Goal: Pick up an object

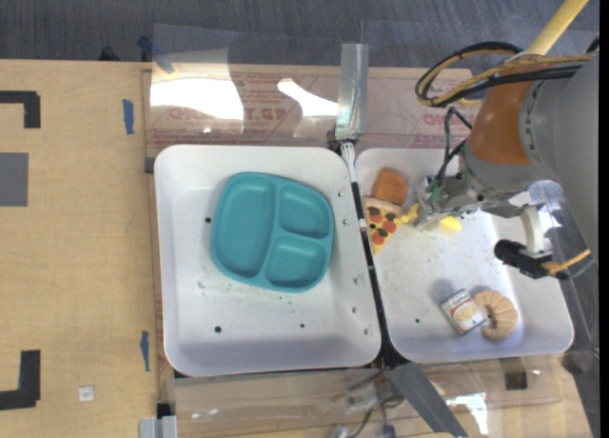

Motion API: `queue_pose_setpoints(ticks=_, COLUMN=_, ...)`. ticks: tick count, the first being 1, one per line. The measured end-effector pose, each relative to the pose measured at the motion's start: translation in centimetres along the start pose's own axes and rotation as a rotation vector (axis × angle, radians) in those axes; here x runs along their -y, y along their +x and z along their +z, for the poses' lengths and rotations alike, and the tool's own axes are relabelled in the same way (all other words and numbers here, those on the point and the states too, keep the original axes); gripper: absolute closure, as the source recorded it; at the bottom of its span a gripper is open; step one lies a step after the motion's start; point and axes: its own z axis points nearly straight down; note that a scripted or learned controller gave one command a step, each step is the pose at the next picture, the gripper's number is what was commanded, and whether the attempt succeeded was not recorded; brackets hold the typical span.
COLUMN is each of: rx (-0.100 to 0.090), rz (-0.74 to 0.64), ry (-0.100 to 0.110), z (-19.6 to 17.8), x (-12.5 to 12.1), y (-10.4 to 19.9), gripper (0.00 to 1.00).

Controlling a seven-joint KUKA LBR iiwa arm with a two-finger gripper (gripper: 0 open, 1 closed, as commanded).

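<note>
My gripper [438, 200] is low in the right bin [542, 336], at its far side. Just beneath it lies a small yellow piece [450, 226]; I cannot tell whether they touch. Left of the gripper sit an orange-brown bread-like piece [388, 185] and a pizza slice toy [381, 223] against the bin's left wall. At the bin's near side lie a small can [461, 312] and a tan doughnut [500, 313], touching each other. The grey arm with its orange band [500, 127] hangs over the bin's far right corner.
The left bin [181, 331] holds a teal divided plate [271, 231] near its middle. A ridge [364, 255] where the two bin walls meet separates the bins. Black and yellow cables [457, 69] loop behind the arm. A black part [519, 257] of the arm juts over the right bin.
</note>
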Motion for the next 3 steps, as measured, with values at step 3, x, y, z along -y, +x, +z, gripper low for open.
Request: queue_pose_setpoints(ticks=3, rx=-0.001, rz=0.461, ry=-0.006, z=-9.4, x=-0.8, y=-0.8, gripper=1.0)
